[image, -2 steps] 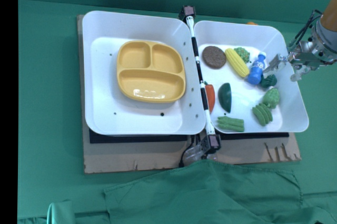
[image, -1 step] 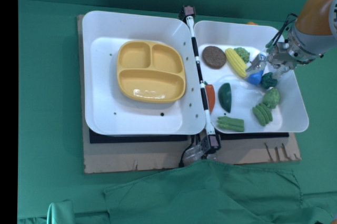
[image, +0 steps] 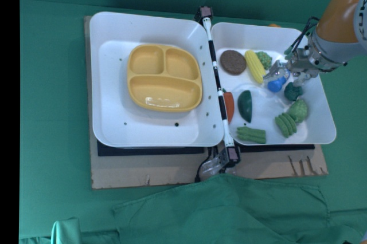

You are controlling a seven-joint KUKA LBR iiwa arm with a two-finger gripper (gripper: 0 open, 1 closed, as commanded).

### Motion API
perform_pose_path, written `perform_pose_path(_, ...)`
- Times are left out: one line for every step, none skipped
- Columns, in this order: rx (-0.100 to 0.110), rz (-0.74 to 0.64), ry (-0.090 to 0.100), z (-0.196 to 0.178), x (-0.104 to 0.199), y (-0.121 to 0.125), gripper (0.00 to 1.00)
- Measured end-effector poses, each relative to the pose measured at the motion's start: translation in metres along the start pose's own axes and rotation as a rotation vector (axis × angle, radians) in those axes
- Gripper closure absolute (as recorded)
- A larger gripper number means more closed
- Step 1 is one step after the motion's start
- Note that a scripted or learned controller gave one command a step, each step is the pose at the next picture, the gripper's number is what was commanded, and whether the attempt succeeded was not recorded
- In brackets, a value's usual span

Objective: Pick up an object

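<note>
My gripper [image: 287, 75] hangs low over the right bin [image: 321, 128], near its far right side, with its fingers spread open and nothing between them. A small blue object [image: 276, 85] lies just below the left fingertip. A dark green broccoli piece [image: 293, 91] sits under the right fingertip. A yellow corn cob [image: 254, 66] and a small green floret [image: 264, 59] lie just left of the gripper. Further left is a brown round patty [image: 233, 62].
The right bin also holds a dark green oval vegetable [image: 245, 106], an orange-red carrot [image: 229, 106], green beans [image: 251, 134], pea pods [image: 285, 124] and a light green piece [image: 299, 110]. The left bin [image: 109, 122] holds a yellow divided plate [image: 165, 77].
</note>
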State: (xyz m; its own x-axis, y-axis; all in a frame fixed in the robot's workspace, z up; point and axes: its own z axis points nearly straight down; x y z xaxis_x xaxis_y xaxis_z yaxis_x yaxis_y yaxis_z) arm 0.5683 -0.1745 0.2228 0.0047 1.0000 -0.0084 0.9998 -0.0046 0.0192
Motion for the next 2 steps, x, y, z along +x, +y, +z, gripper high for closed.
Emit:
perform_pose_path(0.01,0.0,0.004,0.039,0.009,-0.005,0.0)
perform_pose_path(0.002,0.0,0.004,0.037,-0.013,-0.025,0.0)
